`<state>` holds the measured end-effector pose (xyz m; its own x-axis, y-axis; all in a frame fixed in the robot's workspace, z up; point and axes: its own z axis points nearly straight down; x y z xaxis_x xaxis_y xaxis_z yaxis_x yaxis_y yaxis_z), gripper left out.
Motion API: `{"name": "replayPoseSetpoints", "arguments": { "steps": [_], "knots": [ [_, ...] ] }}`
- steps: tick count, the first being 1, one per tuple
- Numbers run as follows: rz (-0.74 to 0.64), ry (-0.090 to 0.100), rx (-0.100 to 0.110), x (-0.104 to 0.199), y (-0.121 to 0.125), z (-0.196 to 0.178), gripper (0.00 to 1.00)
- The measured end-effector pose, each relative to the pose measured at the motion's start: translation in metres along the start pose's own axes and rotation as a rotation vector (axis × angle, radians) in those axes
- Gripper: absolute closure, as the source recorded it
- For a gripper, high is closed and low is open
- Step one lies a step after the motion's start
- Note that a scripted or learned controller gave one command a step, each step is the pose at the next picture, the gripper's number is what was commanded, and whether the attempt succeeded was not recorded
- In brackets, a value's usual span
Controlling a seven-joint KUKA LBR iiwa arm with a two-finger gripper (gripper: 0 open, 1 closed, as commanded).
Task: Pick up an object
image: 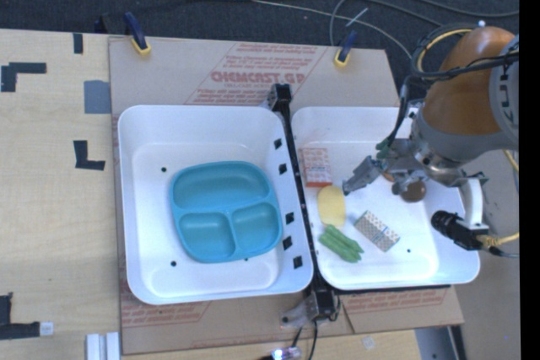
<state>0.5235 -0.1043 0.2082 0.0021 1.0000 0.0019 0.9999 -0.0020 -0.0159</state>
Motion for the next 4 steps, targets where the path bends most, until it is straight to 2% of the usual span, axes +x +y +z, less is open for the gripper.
{"name": "replayPoseSetpoints", "arguments": {
  "steps": [1, 2, 3, 4],
  "knots": [
    [-0.004, -0.001, -0.014, 0.000, 0.003, -0.007, 0.00],
    [-0.003, -0.002, -0.012, 0.003, 0.003, 0.056, 0.00],
    [-0.002, -0.001, -0.009, -0.003, -0.001, 0.102, 0.00],
    [-0.003, -0.003, -0.014, -0.003, -0.001, 0.124, 0.00]
  ]
}}
